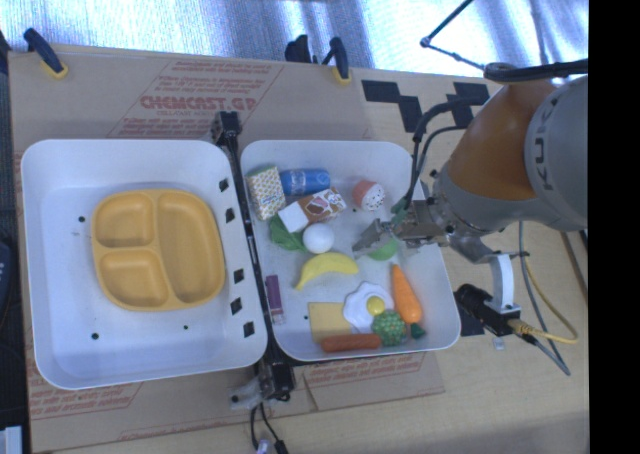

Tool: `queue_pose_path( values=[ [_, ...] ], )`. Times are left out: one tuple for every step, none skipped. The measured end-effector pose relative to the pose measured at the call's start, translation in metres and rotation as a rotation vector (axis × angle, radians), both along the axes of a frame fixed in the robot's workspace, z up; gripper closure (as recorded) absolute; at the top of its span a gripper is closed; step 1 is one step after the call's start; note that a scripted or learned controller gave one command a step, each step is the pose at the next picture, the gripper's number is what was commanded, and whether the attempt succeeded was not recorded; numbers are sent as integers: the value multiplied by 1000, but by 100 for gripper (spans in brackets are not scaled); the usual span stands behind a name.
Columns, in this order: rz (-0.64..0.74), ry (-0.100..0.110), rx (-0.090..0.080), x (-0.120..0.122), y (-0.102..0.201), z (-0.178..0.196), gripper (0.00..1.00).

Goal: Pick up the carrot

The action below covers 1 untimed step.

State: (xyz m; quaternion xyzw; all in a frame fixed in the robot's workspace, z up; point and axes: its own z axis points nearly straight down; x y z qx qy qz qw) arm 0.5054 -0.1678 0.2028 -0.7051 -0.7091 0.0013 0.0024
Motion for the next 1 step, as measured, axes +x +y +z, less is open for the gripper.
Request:
queue_pose_path(
  values=[
    [108,-4,4,-25,-37,-102,0]
  ],
)
